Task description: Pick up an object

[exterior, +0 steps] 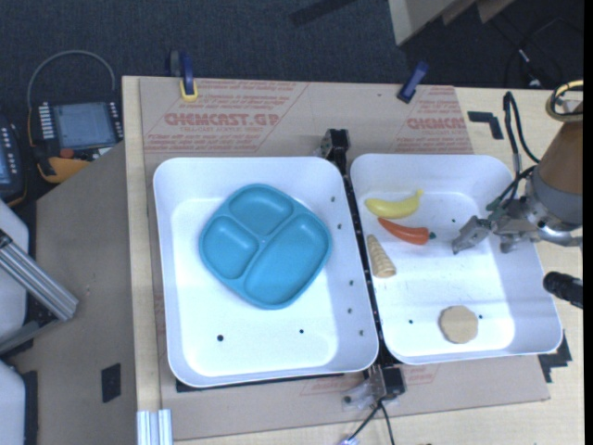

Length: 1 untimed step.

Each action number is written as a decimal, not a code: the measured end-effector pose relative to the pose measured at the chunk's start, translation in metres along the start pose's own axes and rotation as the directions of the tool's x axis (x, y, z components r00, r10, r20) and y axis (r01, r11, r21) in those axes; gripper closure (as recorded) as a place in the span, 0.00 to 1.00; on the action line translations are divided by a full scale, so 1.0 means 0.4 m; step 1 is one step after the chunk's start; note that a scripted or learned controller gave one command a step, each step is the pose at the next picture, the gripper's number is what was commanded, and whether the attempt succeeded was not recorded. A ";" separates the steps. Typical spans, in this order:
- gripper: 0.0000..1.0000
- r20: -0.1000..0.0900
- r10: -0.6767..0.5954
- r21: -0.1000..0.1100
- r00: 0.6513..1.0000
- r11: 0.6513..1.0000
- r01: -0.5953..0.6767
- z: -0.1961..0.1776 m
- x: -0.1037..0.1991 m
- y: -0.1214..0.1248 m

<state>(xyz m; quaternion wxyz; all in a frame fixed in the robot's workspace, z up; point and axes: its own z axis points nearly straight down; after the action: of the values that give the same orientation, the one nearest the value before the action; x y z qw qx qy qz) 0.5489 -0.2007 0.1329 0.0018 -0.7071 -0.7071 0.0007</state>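
Hovering with its jaws apart and holding nothing, the gripper (484, 230) sits over the right bin (519, 336), just right of the red pepper (405, 233). The banana (393, 204), the cone (380, 257) and the round cookie (458, 324) lie nearby. A clean pick means centring over the pepper, straddling its narrow width, then descending.

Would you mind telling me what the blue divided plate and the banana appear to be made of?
The blue divided plate looks like moulded plastic: uniform colour, soft sheen, rounded compartment ridges. The banana is probably a plastic toy, given its flat, even yellow.
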 end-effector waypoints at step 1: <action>1.00 0.002 0.000 -0.005 1.000 1.000 0.000 -0.029 -0.001 0.002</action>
<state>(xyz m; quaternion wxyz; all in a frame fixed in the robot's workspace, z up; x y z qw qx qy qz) 0.5498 -0.2012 0.1447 -0.0007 -0.7071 -0.7071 -0.0001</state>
